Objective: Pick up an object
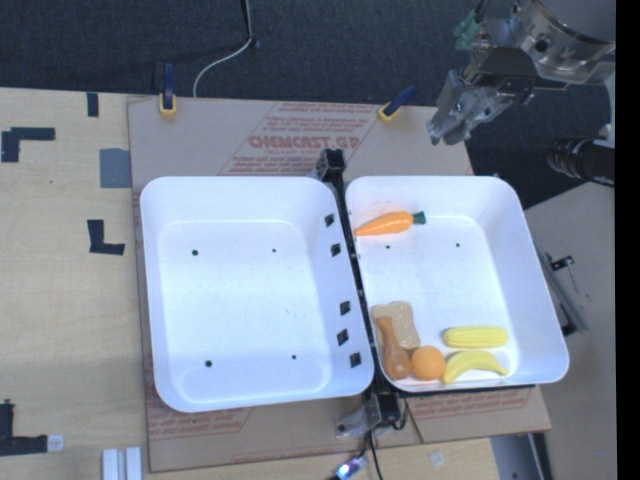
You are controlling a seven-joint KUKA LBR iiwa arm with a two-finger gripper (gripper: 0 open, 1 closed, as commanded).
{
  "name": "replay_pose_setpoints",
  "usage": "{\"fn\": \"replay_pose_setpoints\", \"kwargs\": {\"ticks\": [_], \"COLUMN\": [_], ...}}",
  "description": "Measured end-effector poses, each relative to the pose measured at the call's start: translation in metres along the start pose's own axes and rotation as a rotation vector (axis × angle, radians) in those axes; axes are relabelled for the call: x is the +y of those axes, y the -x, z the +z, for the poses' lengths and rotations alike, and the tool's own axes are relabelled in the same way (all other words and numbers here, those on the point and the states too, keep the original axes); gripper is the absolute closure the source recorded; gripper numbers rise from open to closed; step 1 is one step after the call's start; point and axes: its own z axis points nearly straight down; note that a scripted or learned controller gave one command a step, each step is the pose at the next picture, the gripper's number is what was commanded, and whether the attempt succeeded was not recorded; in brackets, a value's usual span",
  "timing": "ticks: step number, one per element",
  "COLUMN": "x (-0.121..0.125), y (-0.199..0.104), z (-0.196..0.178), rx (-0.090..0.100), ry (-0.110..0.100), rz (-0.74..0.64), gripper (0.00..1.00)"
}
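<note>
My gripper (452, 128) hangs above the bench beyond the right bin's (520, 268) far rim, at about one o'clock from the bin's centre; whether it is wide or narrow I cannot tell. In the bin, a carrot (385, 224) lies at eleven o'clock, a corn cob (475, 337) and banana (474, 366) at five.

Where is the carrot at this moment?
The carrot lies in the right bin, near its far left corner beside the divider between the two bins, well apart from the other food items clustered at the near edge.
</note>
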Motion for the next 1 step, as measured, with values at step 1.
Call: {"fn": "replay_pose_setpoints", "kwargs": {"ticks": [1], "x": [0.025], "y": [-0.0619], "z": [-0.0171], "rx": [-0.001], "ry": [-0.012], "rz": [0.001], "gripper": [1.0]}}
